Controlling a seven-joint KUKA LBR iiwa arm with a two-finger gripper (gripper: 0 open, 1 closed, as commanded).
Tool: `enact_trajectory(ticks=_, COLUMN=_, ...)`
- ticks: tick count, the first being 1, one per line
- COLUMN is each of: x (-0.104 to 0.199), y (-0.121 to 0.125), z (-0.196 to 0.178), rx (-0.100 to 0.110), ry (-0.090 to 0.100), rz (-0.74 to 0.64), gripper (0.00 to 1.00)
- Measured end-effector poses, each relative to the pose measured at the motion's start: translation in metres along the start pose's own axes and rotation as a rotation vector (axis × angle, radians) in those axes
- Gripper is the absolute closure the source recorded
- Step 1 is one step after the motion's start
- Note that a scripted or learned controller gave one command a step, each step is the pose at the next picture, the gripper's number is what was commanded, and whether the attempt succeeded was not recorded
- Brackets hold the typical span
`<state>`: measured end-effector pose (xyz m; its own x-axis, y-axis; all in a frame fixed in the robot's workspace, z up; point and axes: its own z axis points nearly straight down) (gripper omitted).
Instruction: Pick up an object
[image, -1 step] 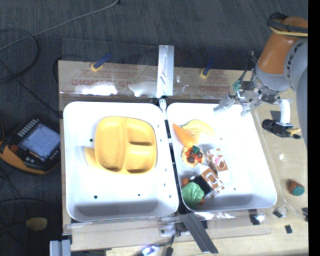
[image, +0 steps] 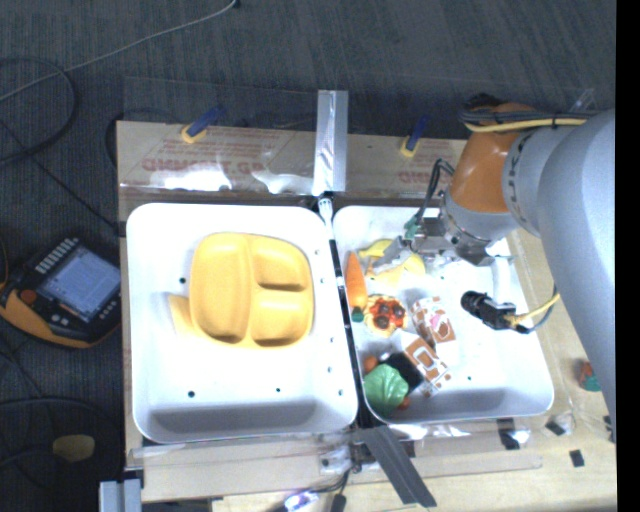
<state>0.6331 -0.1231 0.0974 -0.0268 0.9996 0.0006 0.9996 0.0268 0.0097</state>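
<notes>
Gripper (image: 418, 238) low in right bin (image: 520, 385), at the yellow toy (image: 390, 260). Jaw state: cannot tell; hidden under wrist. Carrot (image: 355, 280), green toy (image: 385, 383) and cartons (image: 432, 322) lie nearby.

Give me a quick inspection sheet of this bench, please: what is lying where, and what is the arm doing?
Surface: two white bins; left bin, right bin.
Job's things: carrot, yellow toy, pizza slice, two small cartons, green toy, all in the right bin.
Clutter: yellow divided tray in the left bin.
Grippers: gripper low over the right bin's far end, beside the yellow toy; grip unclear.
Cables: yellow cable by the arm; thin wires on the floor.
Surroundings: handheld controller on dark carpet, left of the bench.
</notes>
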Motion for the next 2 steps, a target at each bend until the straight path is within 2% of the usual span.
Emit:
enact_trajectory(ticks=1, x=0.0021, y=0.0018, z=-0.0112, rx=-0.005, ry=0.003, rz=-0.002, gripper=1.00)
enact_trajectory(ticks=2, x=0.0021, y=0.0018, z=-0.0112, rx=-0.005, ry=0.003, rz=-0.002, gripper=0.00)
